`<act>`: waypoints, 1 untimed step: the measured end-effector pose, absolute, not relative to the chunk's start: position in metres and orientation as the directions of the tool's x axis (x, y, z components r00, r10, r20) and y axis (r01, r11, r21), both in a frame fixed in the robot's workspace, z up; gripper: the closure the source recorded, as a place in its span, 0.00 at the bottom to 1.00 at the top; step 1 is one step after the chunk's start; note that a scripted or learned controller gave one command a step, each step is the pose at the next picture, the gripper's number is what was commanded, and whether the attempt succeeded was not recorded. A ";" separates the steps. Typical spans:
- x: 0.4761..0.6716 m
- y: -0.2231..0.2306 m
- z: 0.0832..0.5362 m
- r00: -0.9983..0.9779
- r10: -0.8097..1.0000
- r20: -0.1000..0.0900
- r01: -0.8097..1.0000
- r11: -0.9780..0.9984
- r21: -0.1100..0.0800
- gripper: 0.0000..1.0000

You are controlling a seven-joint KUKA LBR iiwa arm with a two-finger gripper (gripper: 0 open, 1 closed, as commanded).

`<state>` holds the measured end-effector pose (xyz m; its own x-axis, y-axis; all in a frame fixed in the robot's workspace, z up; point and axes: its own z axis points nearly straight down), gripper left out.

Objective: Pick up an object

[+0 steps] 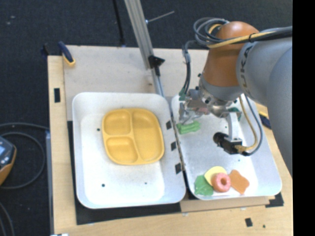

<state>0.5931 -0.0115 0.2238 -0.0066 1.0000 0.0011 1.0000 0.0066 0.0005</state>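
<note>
The gripper was seen right over a green block by the left wall of the right bin, whether it was gripped could not be told, and the block could be knocked against the wall.

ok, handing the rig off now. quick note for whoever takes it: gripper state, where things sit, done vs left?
Gripper: low over the right bin's near-left edge, right at a green piece. Whether the jaws are open or shut cannot be told from this view, so no confirmed grasp.
Right bin: besides the green piece, a cluster at the front edge: green lump, yellow piece, pink ring, orange piece.
Left bin: yellow divided tray.
Done: arm is at a candidate object.
Left: confirm grip on the green piece and lift it.
</note>
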 end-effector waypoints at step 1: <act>0.594 0.038 0.219 -0.007 1.000 0.002 1.000 0.007 -0.001 1.00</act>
<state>0.5937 0.0376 0.2194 -0.0071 1.0000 0.0016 1.0000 0.0071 -0.0006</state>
